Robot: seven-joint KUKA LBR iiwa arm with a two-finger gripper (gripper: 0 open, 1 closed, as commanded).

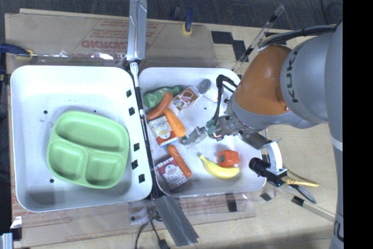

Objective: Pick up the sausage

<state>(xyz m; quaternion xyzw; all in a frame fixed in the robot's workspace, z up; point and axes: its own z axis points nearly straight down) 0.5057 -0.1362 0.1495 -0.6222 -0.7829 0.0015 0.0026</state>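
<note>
The sausage (159, 107), a reddish-brown link, lies slanted in the upper left of the right bin (245, 183), against a green vegetable (158, 94). An orange carrot (175, 123) lies just below it. My gripper (196, 136) hangs low over the middle of this bin, to the right of the carrot and about a hand's width below and right of the sausage. I see nothing held in it. The grey arm with its orange band (265, 90) reaches in from the right.
The right bin also holds a second reddish-orange stick (179, 161), a banana (220, 169), a red tomato-like piece (228, 157) and three small packets (185, 99) (163, 130) (171, 174). In the left bin (29, 96) sits a green divided plate (88, 148).
</note>
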